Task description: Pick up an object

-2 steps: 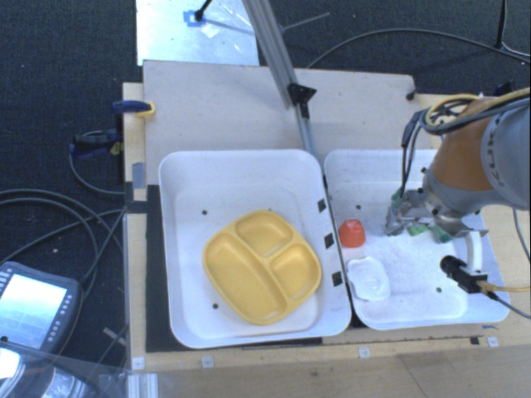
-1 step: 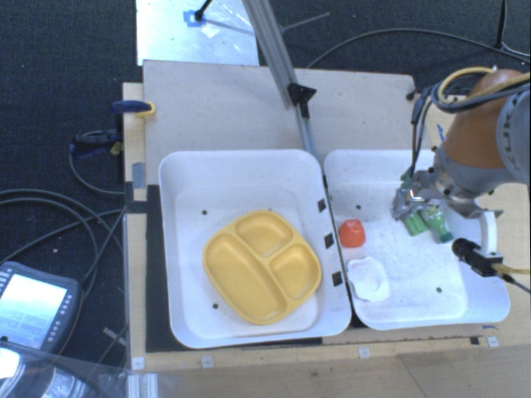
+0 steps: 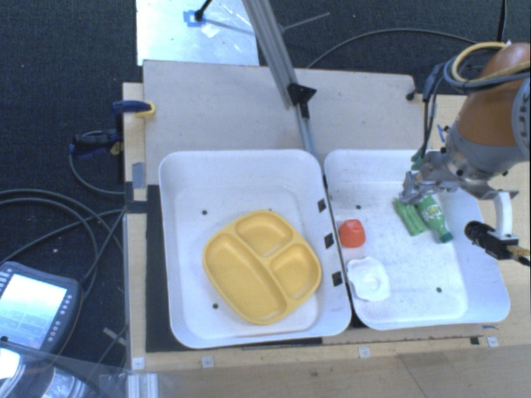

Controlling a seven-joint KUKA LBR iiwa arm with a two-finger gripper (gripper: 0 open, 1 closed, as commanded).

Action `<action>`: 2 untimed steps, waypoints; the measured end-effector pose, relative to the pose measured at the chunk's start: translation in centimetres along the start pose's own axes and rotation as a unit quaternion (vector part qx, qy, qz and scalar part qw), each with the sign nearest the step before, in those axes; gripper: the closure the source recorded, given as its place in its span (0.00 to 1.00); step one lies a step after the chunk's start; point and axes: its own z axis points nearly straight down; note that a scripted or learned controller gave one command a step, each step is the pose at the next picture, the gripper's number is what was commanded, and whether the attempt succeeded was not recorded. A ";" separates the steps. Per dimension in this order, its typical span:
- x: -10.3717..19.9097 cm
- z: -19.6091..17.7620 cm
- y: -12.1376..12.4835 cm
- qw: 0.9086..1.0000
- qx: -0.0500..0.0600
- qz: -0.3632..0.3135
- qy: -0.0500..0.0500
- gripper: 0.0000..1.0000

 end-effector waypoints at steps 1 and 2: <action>0.0 -5.4 0.2 1.000 -0.001 0.000 0.000 1.00; 4.6 -4.2 -0.4 1.000 0.003 -0.002 0.001 1.00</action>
